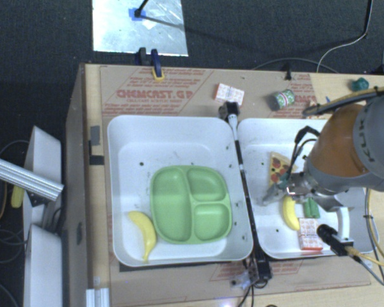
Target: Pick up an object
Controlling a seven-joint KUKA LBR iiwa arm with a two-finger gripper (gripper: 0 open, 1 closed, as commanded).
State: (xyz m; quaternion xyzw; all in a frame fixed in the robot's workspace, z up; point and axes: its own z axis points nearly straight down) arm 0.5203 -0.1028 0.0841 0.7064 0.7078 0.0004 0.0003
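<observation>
The gripper [278,187] is seen low in the right bin [259,139], at 11 o'clock from a banana [290,213]; its state cannot be told.

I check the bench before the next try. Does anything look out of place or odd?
A small green can and a white card lie on the board behind the bins, outside them. Nothing looks spilled or broken.
</observation>
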